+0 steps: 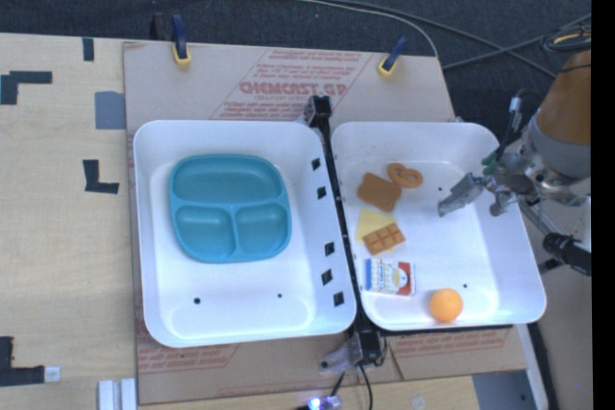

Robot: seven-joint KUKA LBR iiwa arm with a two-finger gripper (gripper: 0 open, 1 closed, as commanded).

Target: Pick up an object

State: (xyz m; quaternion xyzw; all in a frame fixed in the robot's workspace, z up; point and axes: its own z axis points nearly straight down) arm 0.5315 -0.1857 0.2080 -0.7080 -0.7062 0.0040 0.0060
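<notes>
Objects untouched in right-hand bin (480, 141): brown block (379, 192), orange ball (446, 304); gripper (473, 194) at frame right hangs above bin, fingers apart, nothing between; pick not yet made.

You see two white bins (154, 235) on a tan bench (58, 235) with dark marks. The left one holds a blue-green tray (230, 207). In the right bin you see an orange ball (445, 304), a brown block (379, 192), a yellow block (376, 226), a brown twisty piece (405, 175) and a little white carton (389, 277) with red and blue.
</notes>
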